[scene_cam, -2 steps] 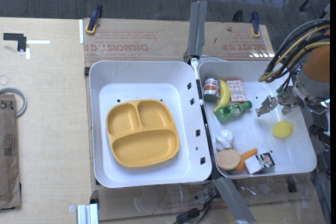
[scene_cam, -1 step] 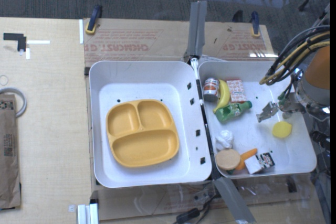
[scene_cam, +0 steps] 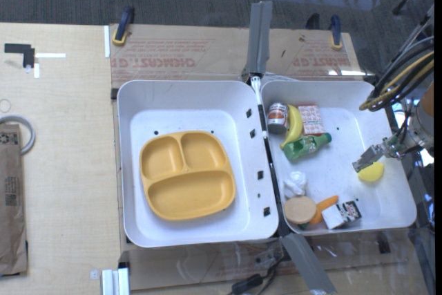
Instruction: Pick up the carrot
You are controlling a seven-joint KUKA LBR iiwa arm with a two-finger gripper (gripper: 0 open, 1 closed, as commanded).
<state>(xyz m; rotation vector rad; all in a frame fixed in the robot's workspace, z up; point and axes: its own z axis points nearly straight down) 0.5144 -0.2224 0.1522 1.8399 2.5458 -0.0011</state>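
A: Where's the carrot (scene_cam: 326, 204)?

B: In the right bin (scene_cam: 345, 97), toward six o'clock. It lies tilted, its lower end tucked against a round tan disc (scene_cam: 300, 210) at its eight o'clock. A small white box (scene_cam: 341, 214) sits just beside it at four o'clock.

A: And the gripper (scene_cam: 369, 161)?

B: At three o'clock in that same bin, right over a yellow lemon-like thing (scene_cam: 372, 173), well apart from the carrot. Whether it's released or clenched, I cannot tell.

A: What else is in there?

B: Toward twelve o'clock, a can (scene_cam: 276, 116), a banana (scene_cam: 294, 123), a green bottle (scene_cam: 306, 146) and a red-and-white packet (scene_cam: 311, 119), clustered together. Something white and crumpled (scene_cam: 295, 183) lies above the disc.

A: The left bin (scene_cam: 186, 94)?

B: It holds a yellow divided plate (scene_cam: 188, 175).
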